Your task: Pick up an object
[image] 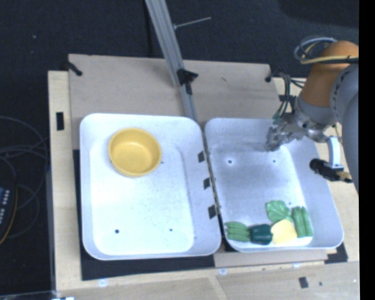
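Tan table (pixel 131 86) on dark floor, two white bins side by side | left bin (pixel 137 230): yellow bowl (pixel 135 151) at 10 o'clock | right bin (pixel 256 174): green and yellow toys (pixel 272 225) clustered at 6 o'clock | my tool (pixel 276 137) over right bin's 1 o'clock corner, well apart from the toys; whether it is spread or closed I cannot tell

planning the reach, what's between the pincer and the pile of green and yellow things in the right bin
Just bare white bin floor. In the camera view, the pincer is at the bin's far end and the pile lies in the near corner.
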You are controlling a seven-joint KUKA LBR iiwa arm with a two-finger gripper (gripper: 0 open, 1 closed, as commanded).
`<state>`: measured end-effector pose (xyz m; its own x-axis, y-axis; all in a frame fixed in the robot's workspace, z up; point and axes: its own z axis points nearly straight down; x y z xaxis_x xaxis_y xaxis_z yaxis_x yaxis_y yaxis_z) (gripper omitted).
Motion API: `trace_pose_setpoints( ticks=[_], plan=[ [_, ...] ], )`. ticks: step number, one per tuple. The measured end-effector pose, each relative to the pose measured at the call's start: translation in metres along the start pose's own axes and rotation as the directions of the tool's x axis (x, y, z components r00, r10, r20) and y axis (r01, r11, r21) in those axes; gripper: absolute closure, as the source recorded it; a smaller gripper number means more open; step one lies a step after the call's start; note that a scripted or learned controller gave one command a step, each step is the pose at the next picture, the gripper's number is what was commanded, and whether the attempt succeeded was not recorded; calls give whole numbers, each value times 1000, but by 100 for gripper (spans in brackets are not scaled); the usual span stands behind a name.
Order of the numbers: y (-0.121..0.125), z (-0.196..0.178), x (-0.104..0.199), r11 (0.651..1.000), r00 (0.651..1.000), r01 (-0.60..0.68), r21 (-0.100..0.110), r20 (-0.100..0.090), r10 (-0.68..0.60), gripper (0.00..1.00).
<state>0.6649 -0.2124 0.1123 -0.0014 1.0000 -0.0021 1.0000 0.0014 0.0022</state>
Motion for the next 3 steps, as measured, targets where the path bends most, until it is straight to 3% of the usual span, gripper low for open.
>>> trace_pose_setpoints(
  ticks=[3],
  plan=[
    [-5, -170, -7, 1000, 1000, -2, -4, 0, 2, 100]
  ],
)
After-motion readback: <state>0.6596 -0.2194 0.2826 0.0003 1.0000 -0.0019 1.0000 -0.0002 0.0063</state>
